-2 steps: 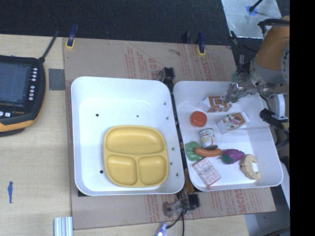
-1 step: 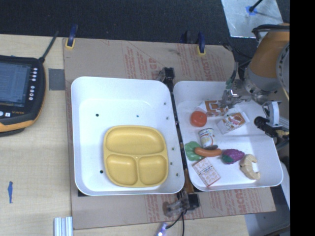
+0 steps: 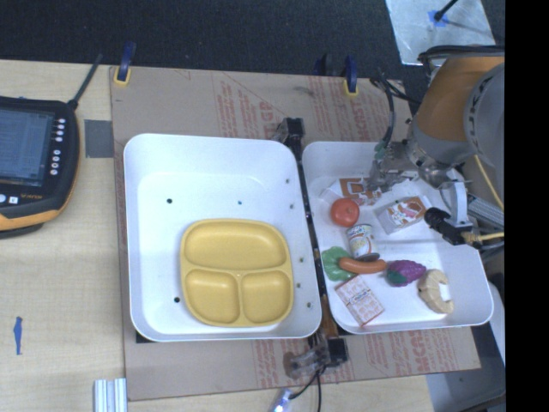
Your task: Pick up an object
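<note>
Grey arm (image 3: pixel 455 101) bends down into right bin (image 3: pixel 480 312), claw (image 3: pixel 383 172) grip state unclear, above tomato (image 3: pixel 345 212)

Grey arm (image 3: pixel 467 101) with orange band, reaching in from the right, hand (image 3: pixel 383 172) pointed downward.

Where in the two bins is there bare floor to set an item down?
Left bin: bare floor behind and left of the yellow tray. Right bin: crowded around the tomato, can and hot dog; small bare strip along its near-right rim.
</note>
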`<state>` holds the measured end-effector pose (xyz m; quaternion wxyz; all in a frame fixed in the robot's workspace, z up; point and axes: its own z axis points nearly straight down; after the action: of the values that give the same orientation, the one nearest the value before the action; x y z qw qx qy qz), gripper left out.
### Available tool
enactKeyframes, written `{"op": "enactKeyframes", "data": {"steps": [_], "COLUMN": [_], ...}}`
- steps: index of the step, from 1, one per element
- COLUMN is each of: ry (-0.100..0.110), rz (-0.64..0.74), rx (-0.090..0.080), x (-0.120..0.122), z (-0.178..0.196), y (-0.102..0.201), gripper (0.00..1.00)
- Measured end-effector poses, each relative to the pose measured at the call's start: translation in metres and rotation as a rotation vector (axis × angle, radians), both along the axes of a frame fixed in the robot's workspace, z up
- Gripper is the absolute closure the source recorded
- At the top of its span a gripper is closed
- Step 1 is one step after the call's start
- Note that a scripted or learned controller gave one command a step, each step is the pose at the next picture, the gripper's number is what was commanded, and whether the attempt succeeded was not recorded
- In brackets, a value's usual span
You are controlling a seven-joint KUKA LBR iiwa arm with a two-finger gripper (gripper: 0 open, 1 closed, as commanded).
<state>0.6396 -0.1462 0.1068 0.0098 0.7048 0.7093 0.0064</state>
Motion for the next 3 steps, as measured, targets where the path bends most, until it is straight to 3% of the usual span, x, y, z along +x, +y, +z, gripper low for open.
{"op": "enactKeyframes", "data": {"steps": [1, 2, 3], "ry": [0.000, 0.023, 0.023], "rz": [-0.004, -0.001, -0.003], "rx": [-0.006, 0.006, 0.003], "x": [-0.001, 0.017, -0.005], "z": [-0.002, 0.086, 0.012], "y": [-0.004, 0.089, 0.049], "gripper": [0.00, 0.00, 0.00]}}
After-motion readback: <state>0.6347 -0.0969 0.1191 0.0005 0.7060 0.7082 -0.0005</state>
